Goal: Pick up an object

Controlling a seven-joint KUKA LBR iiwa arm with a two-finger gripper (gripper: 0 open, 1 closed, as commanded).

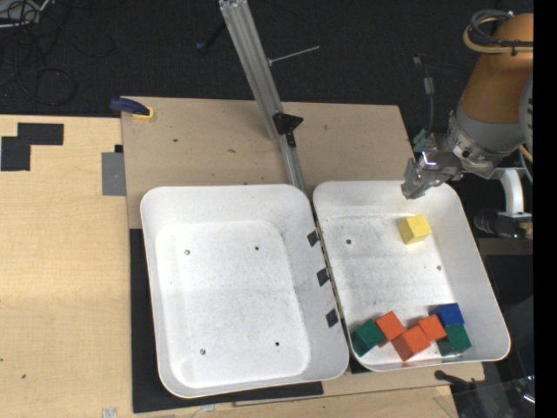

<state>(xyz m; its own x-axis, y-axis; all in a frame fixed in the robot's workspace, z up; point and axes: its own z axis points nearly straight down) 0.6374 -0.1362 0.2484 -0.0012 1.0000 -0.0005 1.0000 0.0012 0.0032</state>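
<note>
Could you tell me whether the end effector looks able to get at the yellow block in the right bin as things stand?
Probably yes: the yellow block lies alone, apart from the other blocks, with the end effector hanging just beyond it.

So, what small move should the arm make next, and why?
Probably move the hand a little toward the near side and down, over the yellow block. The hand hangs at the far rim of the right bin, and this block lies alone close by. The other blocks crowd together in the near corner, so they look harder to grasp.
</note>
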